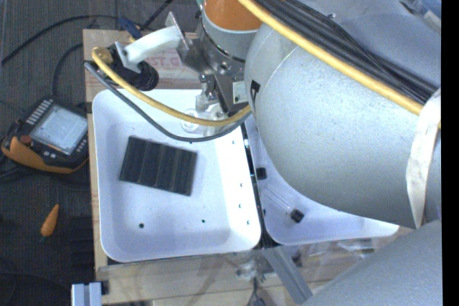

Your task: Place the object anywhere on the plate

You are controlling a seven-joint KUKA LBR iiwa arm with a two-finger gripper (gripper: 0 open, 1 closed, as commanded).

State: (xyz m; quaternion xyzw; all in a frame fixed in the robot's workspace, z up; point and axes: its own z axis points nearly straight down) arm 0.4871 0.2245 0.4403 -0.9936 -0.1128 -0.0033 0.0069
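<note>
White plastic forms both bins. The left bin (115, 226) is in full view, while the right bin (315, 229) is largely covered by the grey arm (337, 125), with a strip of its floor visible.

Writing: we note faint red lettering on the bench board (97, 46) behind the left bin, partly covered by the white fitting (150, 45) and not legible. The handheld pendant (51, 134) on the floor to the left has a lit screen, and its text is too small to read. We find no brand marks on the bins or arm.

The black ribbed plate (158, 165) lies flat on the left bin's floor, towards its left side, with nothing resting on it.

The gripper (209, 100) hangs over the far rim of the left bin, well apart from the plate. Brackets and a yellow hose (154, 102) crowd it, and we cannot tell whether it is open or closed, nor whether it carries anything.

Just below it, against the bin's far wall, sits a small pale object (191, 125), and its form is hard to make out against the white. It is off the plate.

Two small dark pieces (262, 173) lie in the right bin, unidentified. An orange item (49, 220) lies on the floor at left.
</note>
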